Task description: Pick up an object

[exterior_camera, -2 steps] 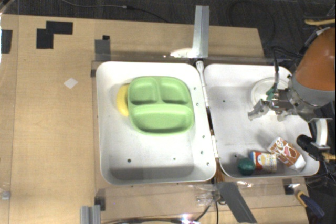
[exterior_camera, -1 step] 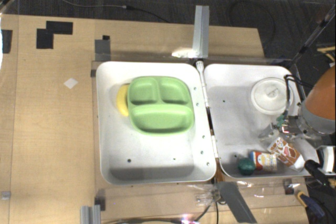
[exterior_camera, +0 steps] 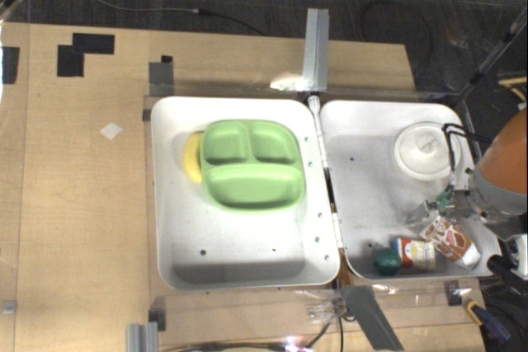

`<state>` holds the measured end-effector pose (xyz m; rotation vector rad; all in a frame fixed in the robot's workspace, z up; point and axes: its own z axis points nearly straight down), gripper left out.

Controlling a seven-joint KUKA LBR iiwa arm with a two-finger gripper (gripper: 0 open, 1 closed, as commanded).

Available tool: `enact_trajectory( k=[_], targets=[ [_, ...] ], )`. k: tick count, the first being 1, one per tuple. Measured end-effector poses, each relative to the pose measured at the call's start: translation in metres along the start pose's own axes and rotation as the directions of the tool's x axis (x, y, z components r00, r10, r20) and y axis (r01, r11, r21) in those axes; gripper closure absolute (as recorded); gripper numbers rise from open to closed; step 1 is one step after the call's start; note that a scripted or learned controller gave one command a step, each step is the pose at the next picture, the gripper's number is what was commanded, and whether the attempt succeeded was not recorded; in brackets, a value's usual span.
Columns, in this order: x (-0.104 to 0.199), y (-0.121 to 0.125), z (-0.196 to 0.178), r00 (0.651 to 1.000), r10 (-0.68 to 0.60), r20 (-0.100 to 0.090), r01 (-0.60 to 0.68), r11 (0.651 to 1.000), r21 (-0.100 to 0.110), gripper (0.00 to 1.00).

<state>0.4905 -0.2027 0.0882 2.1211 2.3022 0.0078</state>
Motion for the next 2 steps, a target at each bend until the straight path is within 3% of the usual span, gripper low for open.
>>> enact_trajectory(
  k=[1,2],
  targets=[
    [-0.001,0.003,-0.013,1.0,-0.001,0.003,0.001,1.0,-0.007,1.0],
    [0.043,0.004,-0.002,0.991,-0.131,0.003,0.131,0.991,-0.004,1.0]
  ],
)
